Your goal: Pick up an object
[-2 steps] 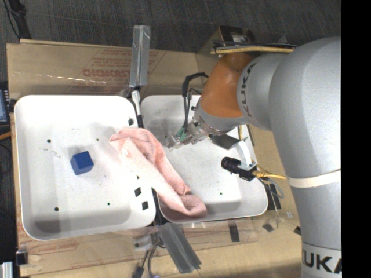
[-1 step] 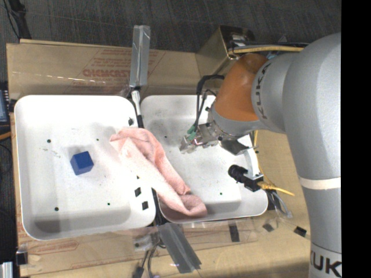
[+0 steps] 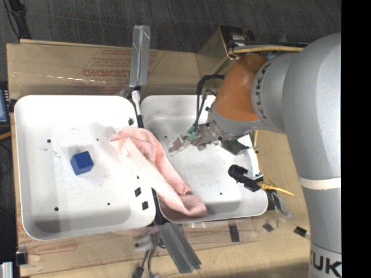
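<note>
Pink cloth lies draped over the divider between the 2 bins, most of it in the right bin, running toward 5 o'clock. Blue cube sits in the left bin. Gripper hovers just at 1 o'clock of the cloth, nothing between its fingers; spread or clenched, can't tell. Step looks like approach; next move calls for a descent onto the cloth.

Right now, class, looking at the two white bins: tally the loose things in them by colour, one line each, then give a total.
Blue: 1, the cube in the left bin
Pink: 1, the cloth draped over the divide into the right bin
Total: 2
</note>
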Motion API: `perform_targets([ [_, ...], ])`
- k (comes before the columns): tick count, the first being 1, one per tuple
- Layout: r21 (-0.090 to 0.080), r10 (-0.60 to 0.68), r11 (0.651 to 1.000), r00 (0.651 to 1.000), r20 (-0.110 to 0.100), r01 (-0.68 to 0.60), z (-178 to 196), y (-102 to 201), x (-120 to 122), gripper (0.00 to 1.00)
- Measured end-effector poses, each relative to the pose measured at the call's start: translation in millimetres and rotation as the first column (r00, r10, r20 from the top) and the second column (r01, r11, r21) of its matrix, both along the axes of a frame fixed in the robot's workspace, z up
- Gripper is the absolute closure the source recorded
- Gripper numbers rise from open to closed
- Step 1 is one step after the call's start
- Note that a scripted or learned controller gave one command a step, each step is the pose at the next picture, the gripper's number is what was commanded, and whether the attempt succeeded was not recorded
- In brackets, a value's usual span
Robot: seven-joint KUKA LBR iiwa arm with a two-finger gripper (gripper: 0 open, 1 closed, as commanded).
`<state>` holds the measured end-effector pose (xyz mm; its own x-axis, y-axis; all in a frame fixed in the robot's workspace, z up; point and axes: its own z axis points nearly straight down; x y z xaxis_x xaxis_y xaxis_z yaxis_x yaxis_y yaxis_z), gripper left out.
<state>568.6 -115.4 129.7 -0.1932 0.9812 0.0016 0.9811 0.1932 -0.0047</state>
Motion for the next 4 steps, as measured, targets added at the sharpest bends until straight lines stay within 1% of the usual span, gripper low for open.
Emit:
perform_targets([
  [1,0.002,0.193,0.981,0.981,0.0,-0.193,-38.5,20.2,-6.0,0.0],
  [2,-0.001,0.032,0.999,0.999,0.003,-0.032,-37.5,6.2,5.1,0.0],
  [3,0.0,-0.023,1.0,1.0,0.004,0.023,62.9,31.6,5.5,0.0],
  [4,0.001,0.099,0.995,0.995,-0.001,-0.099,60.8,46.7,-6.7,0.0],
])
